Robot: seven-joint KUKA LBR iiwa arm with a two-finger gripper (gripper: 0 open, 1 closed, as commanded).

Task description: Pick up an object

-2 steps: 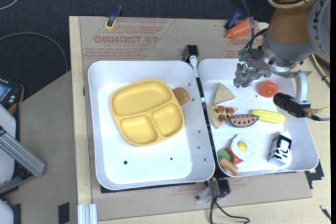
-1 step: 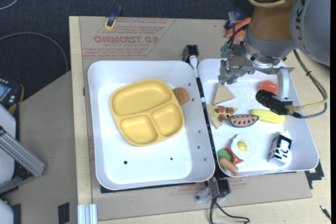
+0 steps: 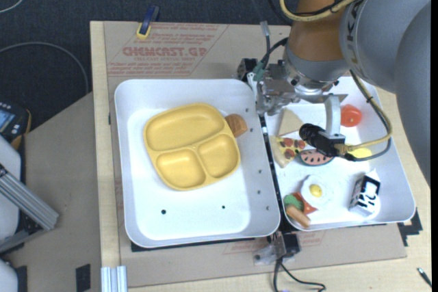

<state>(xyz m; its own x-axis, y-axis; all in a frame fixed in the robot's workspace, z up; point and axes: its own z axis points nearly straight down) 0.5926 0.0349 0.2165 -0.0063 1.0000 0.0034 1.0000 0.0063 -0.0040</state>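
- Camera view: we see the grey arm (image 3: pixel 383 17) reaching in from the right, its hand (image 3: pixel 277 102) low over the near-left corner of the right bin (image 3: pixel 404 205), just by the divide between the bins.
- We cannot tell how the hand is set, or whether it has anything.
- Candidates lie close: a pizza slice (image 3: pixel 291 146) just below the hand, a watermelon slice (image 3: pixel 316 157), a fried egg (image 3: pixel 316 190), a tomato (image 3: pixel 350 115).
- Left bin (image 3: pixel 130 167) carries a yellow divided tray (image 3: pixel 191 146) with a small brown piece (image 3: pixel 237 124) at its edge.
- We judge this the approach step; next calls for settling squarely onto one item, then closing and lifting.
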